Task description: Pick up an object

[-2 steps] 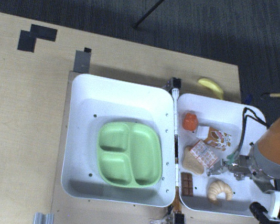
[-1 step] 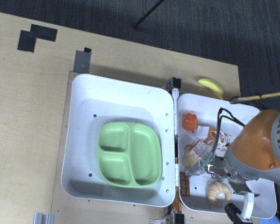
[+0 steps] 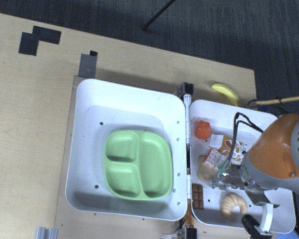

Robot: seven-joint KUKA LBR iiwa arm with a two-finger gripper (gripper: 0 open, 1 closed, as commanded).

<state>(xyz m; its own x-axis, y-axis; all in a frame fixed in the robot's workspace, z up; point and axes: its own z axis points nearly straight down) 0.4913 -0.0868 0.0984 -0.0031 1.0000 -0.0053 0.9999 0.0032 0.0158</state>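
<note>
The right bin (image 3: 285, 221) holds several small items: a red-orange piece (image 3: 203, 129) at the back left, a clear snack packet (image 3: 211, 159), a printed carton (image 3: 236, 150), a brown chocolate bar (image 3: 197, 195) against the left wall and a tan croissant-shaped roll (image 3: 233, 203) near the front. My gripper (image 3: 224, 177) is low in this bin, between the snack packet and the roll, under the orange-banded wrist (image 3: 275, 153). The wrist hides part of the bin's middle.
The left bin (image 3: 92, 106) contains a green divided plate (image 3: 138, 163). A yellow banana (image 3: 225, 92) lies on the bench behind the right bin. Cables (image 3: 289, 101) run along the right side, and a small connector (image 3: 189, 236) sits at the front edge.
</note>
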